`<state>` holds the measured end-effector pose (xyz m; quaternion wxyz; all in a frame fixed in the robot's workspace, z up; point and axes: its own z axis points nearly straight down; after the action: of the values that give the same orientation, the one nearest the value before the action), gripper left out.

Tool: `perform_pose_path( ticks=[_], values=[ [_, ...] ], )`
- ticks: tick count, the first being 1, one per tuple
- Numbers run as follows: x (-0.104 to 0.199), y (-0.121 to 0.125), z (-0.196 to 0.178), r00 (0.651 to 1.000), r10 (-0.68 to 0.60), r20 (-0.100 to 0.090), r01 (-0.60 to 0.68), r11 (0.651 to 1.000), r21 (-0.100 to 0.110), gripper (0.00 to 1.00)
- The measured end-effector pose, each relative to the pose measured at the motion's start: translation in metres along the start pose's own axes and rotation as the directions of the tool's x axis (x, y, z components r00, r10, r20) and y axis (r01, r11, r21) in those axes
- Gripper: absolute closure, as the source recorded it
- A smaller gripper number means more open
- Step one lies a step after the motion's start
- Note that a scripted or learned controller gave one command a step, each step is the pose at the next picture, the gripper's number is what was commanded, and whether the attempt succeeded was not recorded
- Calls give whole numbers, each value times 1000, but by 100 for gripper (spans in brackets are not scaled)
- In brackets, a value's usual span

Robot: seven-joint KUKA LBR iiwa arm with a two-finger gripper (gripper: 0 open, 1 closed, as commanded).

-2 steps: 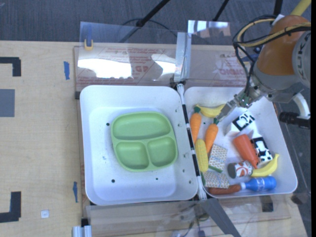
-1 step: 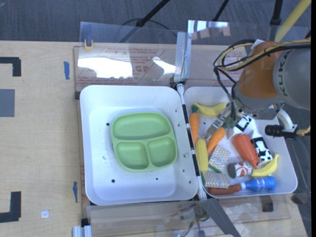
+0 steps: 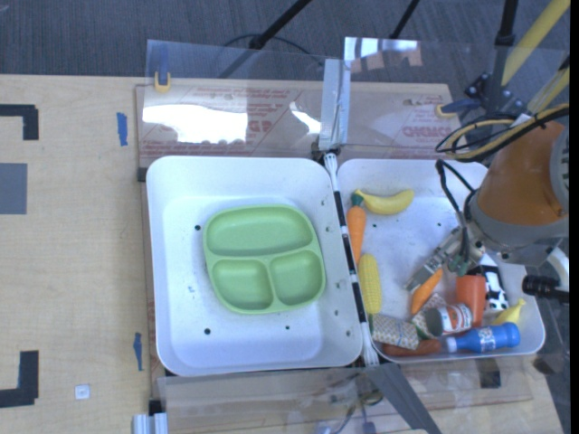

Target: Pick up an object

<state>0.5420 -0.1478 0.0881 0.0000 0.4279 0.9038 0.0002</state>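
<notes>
My gripper (image 3: 441,262) hangs low over the middle of the right bin (image 3: 407,233), reaching in from the right under the arm's orange band. Its tip is just above a small orange carrot (image 3: 425,290); whether it touches is unclear. Around it lie a banana (image 3: 385,201), a long carrot (image 3: 355,230), a corn cob (image 3: 369,283), an orange-red cup-like toy (image 3: 470,293), a small can (image 3: 449,319), a blue-capped bottle (image 3: 485,338) and a brown bread-like piece (image 3: 394,332). The arm hides part of the bin's right side.
The left bin (image 3: 172,242) holds a green three-section plate (image 3: 264,258). A clear panel (image 3: 271,107) stands behind both bins, with a metal divider post (image 3: 334,102). Cables and tripod legs sit at the back right. A black-and-white toy (image 3: 493,285) and a yellow piece (image 3: 511,312) lie by the arm.
</notes>
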Motion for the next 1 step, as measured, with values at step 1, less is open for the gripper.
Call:
perform_pose_path(
  ticks=[1],
  values=[
    [28, -19, 1, 989, 150, 4, -150, 989, -7, 0]
  ],
)
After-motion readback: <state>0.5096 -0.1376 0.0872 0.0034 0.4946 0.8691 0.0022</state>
